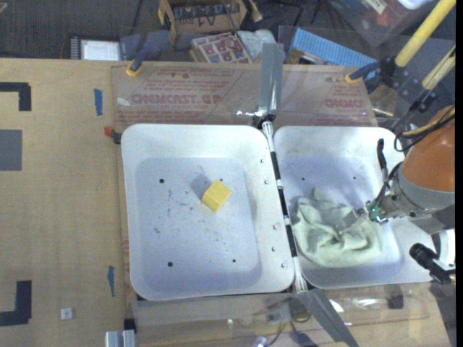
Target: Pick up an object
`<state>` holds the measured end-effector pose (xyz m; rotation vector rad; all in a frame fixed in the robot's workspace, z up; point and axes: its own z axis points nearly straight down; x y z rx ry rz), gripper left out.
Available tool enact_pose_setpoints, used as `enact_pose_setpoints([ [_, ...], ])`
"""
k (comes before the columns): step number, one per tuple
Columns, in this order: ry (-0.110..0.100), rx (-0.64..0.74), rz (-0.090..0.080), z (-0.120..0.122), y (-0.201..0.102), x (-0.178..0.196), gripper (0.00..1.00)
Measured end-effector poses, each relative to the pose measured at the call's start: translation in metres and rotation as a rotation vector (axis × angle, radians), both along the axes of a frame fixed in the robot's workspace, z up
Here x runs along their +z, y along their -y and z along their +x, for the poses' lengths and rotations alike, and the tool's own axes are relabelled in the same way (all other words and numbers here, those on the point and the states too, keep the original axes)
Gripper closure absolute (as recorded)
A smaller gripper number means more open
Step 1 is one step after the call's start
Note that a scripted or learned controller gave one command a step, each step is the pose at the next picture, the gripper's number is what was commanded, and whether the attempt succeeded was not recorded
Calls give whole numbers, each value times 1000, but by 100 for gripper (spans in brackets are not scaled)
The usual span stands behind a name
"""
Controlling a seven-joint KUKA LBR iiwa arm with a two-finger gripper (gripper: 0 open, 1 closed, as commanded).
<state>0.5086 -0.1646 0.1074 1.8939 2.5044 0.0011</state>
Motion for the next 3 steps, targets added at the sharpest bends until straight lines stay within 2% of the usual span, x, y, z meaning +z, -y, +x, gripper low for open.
enact_pose_setpoints([
  [1, 7, -6, -1, 21, -49, -18, 0],
  [2, 2, 593, -3, -5, -37, 42, 0],
  [3, 8, 893, -5, 0, 0, -18, 0],
])
